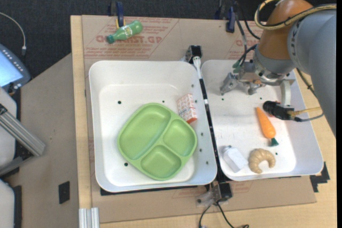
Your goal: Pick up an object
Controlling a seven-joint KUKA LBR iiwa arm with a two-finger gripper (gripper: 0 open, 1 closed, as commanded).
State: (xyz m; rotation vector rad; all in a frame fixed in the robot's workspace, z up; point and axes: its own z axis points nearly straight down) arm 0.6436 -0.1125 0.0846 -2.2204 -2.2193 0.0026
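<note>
Seen from above, two shallow white bins sit side by side on a cardboard-covered bench [160, 40]. The robot arm reaches in from the right, and its gripper [239, 86] hangs low over the right bin [307, 165], at about 11 o'clock within it. Its two fingers look spread apart, with nothing between them. No object has been picked up yet. The right bin holds three candidates: an orange carrot [265, 123] near the bin's middle, lying lengthwise with its green end toward 6 o'clock; a tan croissant [262, 159] at 6 o'clock; and a small white packet [233, 157] at 7 o'clock, just beside the croissant. The carrot is the nearest to the gripper, at roughly 4 o'clock from it, and has bare floor around it. To grasp it well, the gripper would likely need to centre over the carrot's thick part, turn so the fingers straddle its narrow width, and descend straight before closing. The left bin [101, 115] holds a green divided plate [157, 140] filling its lower middle, and a small red-and-white carton [187, 108] at 2 o'clock, touching the plate's rim. A green bottle [124, 31] lies on the bench beyond the left bin, at 11 o'clock.
</note>
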